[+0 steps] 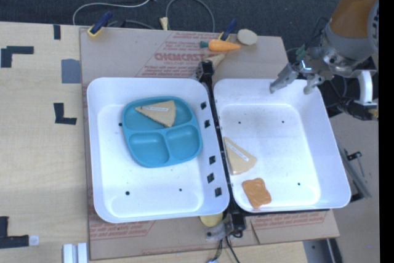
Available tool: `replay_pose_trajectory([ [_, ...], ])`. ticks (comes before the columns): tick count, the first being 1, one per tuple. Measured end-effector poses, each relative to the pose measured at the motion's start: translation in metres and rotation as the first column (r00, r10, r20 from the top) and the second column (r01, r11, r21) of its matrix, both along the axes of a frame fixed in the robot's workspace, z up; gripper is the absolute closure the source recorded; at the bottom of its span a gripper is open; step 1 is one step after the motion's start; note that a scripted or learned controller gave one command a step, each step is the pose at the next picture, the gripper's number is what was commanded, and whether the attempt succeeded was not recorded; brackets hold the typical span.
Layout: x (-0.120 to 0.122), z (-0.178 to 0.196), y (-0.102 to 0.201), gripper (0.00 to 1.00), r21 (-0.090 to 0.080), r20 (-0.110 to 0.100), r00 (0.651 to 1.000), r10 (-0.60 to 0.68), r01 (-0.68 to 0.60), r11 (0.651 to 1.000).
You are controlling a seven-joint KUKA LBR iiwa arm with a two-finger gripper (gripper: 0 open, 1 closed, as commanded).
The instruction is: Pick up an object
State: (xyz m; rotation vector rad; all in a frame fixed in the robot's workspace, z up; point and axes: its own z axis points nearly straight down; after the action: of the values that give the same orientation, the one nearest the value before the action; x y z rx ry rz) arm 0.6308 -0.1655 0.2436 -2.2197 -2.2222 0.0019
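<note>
pale wedge laid flat, right bin, left side | orange-brown piece laid flat near front wall, just beside wedge

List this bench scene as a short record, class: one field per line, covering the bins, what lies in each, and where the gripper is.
left bin: holds a blue divided plate
on the plate: a tan wedge in its top compartment
right bin: holds a pale wedge by its left wall and an orange-brown piece near the front
gripper: over the right bin's far rim, nothing between its fingers
behind the bins: a toy carrot on the cardboard
</note>
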Motion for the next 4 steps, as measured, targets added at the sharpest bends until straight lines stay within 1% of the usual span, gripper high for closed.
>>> replay_pose_trajectory([
  [1,-0.047,-0.15,0.042,0.0,0.001,0.001,1.0,0.0,0.0,1.0],
  [2,0.018,-0.106,0.003,0.0,-0.003,0.009,1.0,0.001,-0.001,1.0],
  [3,-0.072,-0.057,0.103,0.0,0.004,-0.001,1.0,0.006,-0.006,1.0],
  [4,-0.108,-0.06,0.113,0.0,0.001,-0.003,1.0,-0.001,0.001,1.0],
])
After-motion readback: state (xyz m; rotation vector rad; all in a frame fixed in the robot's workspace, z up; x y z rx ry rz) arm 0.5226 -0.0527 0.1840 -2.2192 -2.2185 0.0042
